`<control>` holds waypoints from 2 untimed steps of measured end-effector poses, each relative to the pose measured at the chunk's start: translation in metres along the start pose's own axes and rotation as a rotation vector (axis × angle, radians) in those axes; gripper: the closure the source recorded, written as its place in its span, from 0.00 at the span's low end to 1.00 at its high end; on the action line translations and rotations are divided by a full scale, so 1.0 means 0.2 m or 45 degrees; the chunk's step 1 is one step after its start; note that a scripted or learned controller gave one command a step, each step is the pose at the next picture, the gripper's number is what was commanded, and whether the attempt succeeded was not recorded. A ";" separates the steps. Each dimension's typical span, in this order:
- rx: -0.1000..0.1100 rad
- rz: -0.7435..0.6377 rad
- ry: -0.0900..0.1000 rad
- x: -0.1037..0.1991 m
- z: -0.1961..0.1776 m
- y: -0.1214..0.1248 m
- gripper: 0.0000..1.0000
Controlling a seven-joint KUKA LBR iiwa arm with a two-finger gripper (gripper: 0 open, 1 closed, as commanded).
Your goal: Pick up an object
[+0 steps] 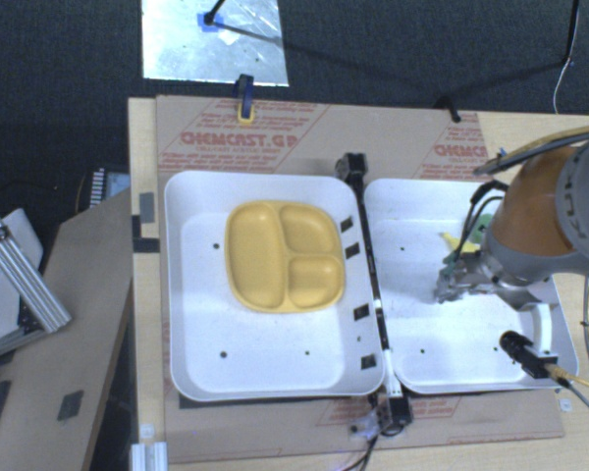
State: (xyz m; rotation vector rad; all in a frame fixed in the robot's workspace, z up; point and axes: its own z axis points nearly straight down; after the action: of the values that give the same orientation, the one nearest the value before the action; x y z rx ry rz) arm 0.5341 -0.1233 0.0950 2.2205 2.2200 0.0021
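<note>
A yellow divided plate (283, 255) with three compartments lies in the left white bin (196, 361). My gripper (452, 285) is down in the right white bin (422, 361), close to its floor, left of the bin's middle. Just above the gripper a small yellow and green object (465, 235) peeks out from behind the wrist; most of it is hidden by the arm. I see nothing between the gripper and the bin floor.
The grey and orange arm (540, 214) covers the right bin's right half. A black divider with clips (365, 263) runs between the two bins. The bins rest on a cardboard sheet (304, 135).
</note>
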 end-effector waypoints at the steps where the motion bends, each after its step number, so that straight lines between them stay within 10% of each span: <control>1: -0.006 -0.006 -0.001 0.04 -0.30 0.00 1.00; 2: -0.006 -0.008 -0.001 0.08 -0.54 0.03 1.00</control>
State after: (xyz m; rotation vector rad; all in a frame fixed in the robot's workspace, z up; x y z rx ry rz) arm 0.5395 -0.1079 0.2022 2.2108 2.2235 0.0066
